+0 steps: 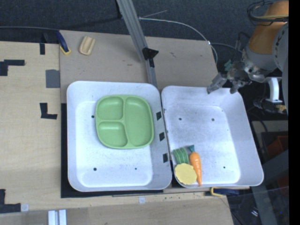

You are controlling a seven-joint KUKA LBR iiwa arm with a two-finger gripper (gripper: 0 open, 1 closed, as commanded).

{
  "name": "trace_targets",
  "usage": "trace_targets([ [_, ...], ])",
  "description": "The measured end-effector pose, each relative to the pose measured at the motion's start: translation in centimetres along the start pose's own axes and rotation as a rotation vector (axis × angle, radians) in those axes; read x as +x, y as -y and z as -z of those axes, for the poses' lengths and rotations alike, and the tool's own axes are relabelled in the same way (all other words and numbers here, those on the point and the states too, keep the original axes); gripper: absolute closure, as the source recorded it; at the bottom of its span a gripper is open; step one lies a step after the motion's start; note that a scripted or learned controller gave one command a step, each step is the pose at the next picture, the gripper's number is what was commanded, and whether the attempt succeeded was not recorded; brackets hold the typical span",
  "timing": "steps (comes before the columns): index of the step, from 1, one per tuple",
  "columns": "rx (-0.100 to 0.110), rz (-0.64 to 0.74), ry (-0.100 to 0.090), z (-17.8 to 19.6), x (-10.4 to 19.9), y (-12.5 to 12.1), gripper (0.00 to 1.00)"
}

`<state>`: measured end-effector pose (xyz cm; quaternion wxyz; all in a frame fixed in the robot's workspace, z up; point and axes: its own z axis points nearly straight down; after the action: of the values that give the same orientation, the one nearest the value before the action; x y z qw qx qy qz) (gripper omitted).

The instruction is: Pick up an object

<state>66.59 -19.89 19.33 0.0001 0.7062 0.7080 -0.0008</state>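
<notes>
We see the gripper (221, 86) at the right bin's (243, 125) far rim, jaws spread and empty; the carrot (196, 166) is not yet picked.

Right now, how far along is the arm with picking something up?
Nothing looks picked yet. The gripper is open at the right bin's far rim, with nothing between its fingers. The toy carrot, yellow disc and green ridged piece lie in that bin's near left corner. Reaching, grasping and lifting all remain.
</notes>
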Motion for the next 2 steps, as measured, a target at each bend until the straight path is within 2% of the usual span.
trace_targets([
  [1,0.001,0.0,0.0,0.0,0.0,0.0,0.0],
  [2,0.005,-0.001,-0.001,-5.1,-0.3,1.0,0.0],
])
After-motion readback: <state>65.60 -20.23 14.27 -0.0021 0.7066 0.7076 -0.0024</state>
